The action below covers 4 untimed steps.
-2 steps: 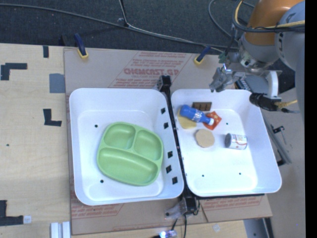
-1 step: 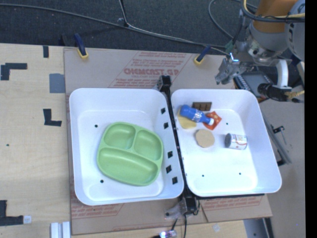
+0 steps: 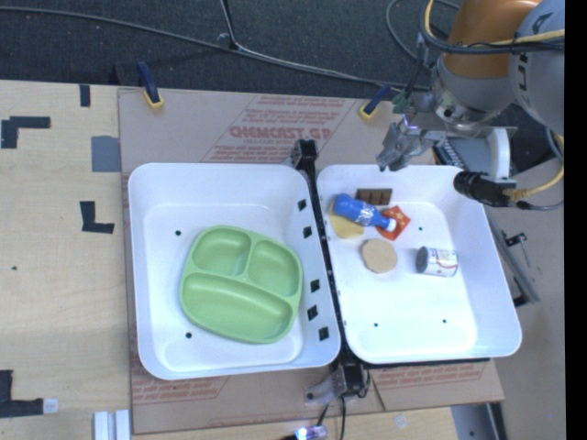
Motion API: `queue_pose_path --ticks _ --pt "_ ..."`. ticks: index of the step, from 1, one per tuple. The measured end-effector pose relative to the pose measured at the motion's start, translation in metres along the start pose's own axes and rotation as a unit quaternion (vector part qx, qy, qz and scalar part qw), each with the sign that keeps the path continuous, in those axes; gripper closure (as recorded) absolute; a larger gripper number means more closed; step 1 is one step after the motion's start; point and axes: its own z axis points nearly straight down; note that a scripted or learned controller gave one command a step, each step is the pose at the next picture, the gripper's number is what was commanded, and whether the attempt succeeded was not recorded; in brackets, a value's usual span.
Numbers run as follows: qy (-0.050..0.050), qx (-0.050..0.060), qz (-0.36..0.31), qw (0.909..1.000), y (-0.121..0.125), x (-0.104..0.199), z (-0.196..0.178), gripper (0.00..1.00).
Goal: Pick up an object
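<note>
On the bench (image 3: pixel 55 246) we are seeing the right bin (image 3: pixel 477 324) holding the blue bottle (image 3: pixel 356 211), while the end effector (image 3: pixel 396 154) is hovering at its far rim carrying nothing, its grip unclear to us, so picking is not yet done.

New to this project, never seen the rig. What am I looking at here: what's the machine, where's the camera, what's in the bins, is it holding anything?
One fixed camera looks down at a slant on a bench. The machine is a grey robot arm with an orange band, reaching in from the right. Its two-finger pincer hangs over the far rim of the right white bin, with nothing seen between its fingers. That bin holds a blue bottle, a small brown block, an orange packet, a pale yellow piece, a round tan disc and a small grey can. The left white bin holds a green divided plastic tray.
</note>
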Motion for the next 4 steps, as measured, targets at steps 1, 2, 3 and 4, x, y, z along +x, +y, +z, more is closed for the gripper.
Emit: queue_pose_path --ticks 1,2,3,4 --pt "0.0 0.001 0.0 1.0 -0.027 0.042 0.023 1.0" --pt "0.0 0.001 -0.001 1.0 -0.058 0.091 0.026 1.0" --pt "0.0 0.001 -0.001 1.0 -0.073 0.137 0.038 1.0" --pt "0.0 0.001 -0.001 1.0 -0.097 0.171 0.055 1.0"
